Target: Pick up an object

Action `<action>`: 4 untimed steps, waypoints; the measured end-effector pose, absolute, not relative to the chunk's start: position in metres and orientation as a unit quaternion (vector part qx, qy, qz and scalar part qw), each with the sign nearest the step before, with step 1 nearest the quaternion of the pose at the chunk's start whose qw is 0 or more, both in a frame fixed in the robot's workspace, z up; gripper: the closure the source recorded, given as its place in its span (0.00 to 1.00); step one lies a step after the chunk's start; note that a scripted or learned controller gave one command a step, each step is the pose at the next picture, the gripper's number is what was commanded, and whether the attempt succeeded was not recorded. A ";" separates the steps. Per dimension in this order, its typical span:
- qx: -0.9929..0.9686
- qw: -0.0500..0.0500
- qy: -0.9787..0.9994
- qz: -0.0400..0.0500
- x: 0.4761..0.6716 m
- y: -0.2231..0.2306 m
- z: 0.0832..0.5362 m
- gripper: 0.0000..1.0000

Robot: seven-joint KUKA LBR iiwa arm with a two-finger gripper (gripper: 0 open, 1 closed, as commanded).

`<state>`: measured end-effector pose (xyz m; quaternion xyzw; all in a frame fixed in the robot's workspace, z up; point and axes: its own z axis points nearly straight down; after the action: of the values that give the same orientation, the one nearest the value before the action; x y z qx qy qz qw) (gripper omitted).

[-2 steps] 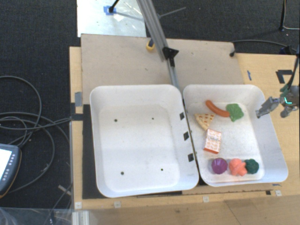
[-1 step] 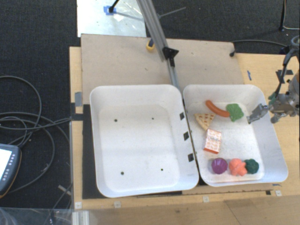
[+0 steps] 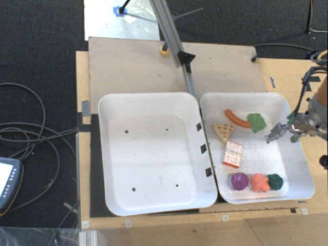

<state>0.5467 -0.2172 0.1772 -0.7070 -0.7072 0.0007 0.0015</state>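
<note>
The right bin (image 3: 297, 160) holds several toy foods. A red-orange sausage (image 3: 235, 118) lies at the back, touching a light green leafy piece (image 3: 257, 122). A tan wedge (image 3: 223, 132) sits near the divider, with a red and white carton (image 3: 232, 154) just in front of it. Along the front wall stand a purple piece (image 3: 239, 181), an orange piece (image 3: 260, 183) and a dark green piece (image 3: 275, 181). My gripper (image 3: 282, 136) hangs over the bin's right side, just right of the leafy piece, open, with nothing between its fingers.
The left bin (image 3: 110, 152) adjoins the right one at a divider with black clips (image 3: 203, 148). A grey pole (image 3: 171, 32) slants across the bench's back. Cables (image 3: 25, 137) and a pendant (image 3: 7, 181) lie on the floor to the left.
</note>
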 end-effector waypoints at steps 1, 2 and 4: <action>-0.707 0.001 -0.708 0.000 0.546 -0.213 0.135 0.00; -0.706 -0.002 -0.708 -0.001 0.548 -0.215 0.149 1.00; -0.705 -0.004 -0.709 -0.002 0.554 -0.208 0.264 1.00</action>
<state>0.5543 -0.2078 0.2641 -0.7051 -0.7091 -0.0017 -0.0040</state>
